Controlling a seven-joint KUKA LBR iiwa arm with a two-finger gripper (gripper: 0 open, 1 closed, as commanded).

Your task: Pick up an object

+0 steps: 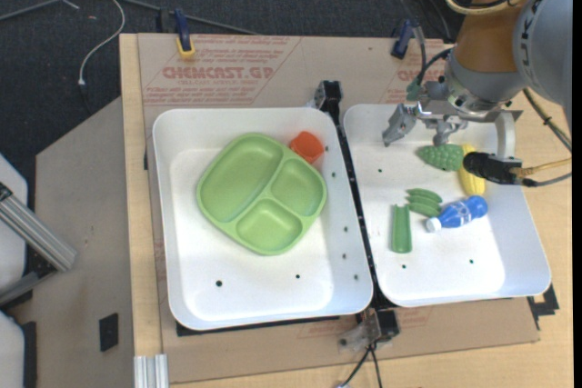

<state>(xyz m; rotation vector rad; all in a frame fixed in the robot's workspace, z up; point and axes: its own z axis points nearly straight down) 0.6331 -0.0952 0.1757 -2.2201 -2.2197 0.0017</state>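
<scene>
While the arm (509, 23) hangs over the right bin (509, 273), its gripper (420, 124) sits at the back, fingers spread, nothing between them. Just beside: green leafy toy (443, 157), yellow piece (471, 179). Nearer front: blue bottle (459, 213), green pod (423, 200), green stick (401, 227). Left bin (195, 286): green divided plate (262, 193), orange piece (306, 144) touching its back edge.

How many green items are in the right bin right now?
3: a bumpy dark green piece below the gripper, a small green piece mid-bin, and a green stick left of it. The arm may hide others.
</scene>
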